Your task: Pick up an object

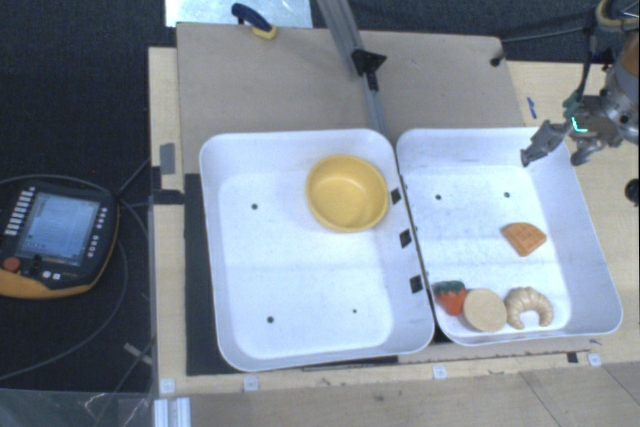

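Camera view looks down on my bench at a slant, with the left bin (240,315) and the right bin (590,265) side by side, their inner walls touching along the middle. My pincer (560,150) hangs over the upper right rim of the right bin, its two dark fingers (535,147) spread apart and pointing down, with nothing between them. My wrist reaches in from the right edge, a small teal light glowing on it. In the left bin a yellow bowl (347,193) sits upright near the top right corner, close to the dividing wall. In the right bin an orange cracker-like piece (524,237) lies near the right wall, well below my fingers. Along the bin's lower edge three things lie in a row: a small red and green piece (450,296) at the left, a round tan disc (485,310) touching it, and a pale croissant (529,306) just beside the disc. A teach pendant (55,237) rests on the dark floor to the left of the bench.
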You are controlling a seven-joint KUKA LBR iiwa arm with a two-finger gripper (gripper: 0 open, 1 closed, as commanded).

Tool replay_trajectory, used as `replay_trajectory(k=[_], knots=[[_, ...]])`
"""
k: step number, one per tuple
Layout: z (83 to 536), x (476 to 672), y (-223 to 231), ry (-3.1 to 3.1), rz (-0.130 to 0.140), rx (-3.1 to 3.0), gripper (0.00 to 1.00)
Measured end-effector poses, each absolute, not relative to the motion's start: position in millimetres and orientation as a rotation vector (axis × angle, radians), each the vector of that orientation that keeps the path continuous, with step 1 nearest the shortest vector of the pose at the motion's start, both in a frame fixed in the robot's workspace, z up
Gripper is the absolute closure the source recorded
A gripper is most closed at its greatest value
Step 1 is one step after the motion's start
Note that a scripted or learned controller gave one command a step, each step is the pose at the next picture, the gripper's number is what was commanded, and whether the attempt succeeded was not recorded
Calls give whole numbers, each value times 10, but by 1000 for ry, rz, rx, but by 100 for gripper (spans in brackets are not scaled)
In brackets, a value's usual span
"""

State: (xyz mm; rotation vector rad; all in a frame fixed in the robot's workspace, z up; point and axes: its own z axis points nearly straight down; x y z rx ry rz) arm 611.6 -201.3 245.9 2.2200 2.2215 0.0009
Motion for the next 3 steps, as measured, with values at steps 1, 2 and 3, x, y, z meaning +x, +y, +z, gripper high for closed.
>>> replay_trajectory(k=[1, 2, 3], knots=[[2459, 6116, -2013, 2222, 1, 2220, 0], [1860, 6174, -1982, 2225, -3, 2222, 0], [1239, 6177, -2010, 2224, -4, 2224, 0]])
